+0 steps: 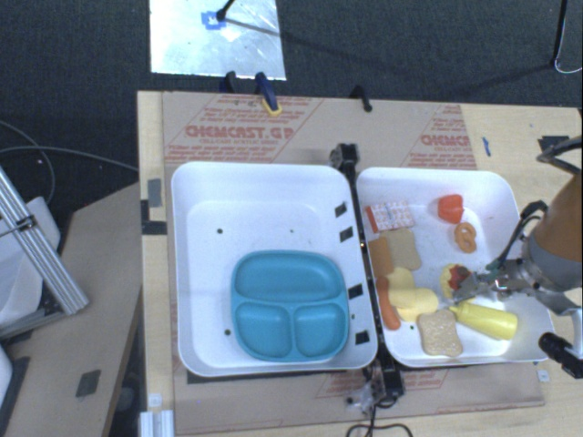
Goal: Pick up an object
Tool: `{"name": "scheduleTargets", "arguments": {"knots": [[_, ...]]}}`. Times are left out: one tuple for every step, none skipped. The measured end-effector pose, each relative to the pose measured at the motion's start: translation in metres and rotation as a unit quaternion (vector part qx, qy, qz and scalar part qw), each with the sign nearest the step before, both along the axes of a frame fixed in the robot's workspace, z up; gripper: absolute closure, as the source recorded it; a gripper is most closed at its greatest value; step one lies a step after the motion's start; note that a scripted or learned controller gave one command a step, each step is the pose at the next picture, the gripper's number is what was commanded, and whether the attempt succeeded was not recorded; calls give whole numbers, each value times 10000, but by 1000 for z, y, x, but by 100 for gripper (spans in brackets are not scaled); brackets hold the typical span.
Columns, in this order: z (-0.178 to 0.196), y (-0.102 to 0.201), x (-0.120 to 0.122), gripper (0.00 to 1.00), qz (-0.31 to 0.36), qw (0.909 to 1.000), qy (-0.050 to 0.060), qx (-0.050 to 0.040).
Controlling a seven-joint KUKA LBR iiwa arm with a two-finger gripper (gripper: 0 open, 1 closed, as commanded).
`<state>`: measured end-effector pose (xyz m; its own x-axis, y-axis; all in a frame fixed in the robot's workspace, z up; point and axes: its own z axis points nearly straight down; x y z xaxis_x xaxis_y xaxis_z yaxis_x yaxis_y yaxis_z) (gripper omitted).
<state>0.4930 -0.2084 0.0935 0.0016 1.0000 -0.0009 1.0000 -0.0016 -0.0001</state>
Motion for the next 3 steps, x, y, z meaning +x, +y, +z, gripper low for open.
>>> {"name": "scheduleTargets", "arguments": {"knots": [[-8,4,96,0,53,10000,-53,-10],[-9,2,67,0,15,10000,2,3],[-9,2,63,0,17,10000,-3,2]]}}
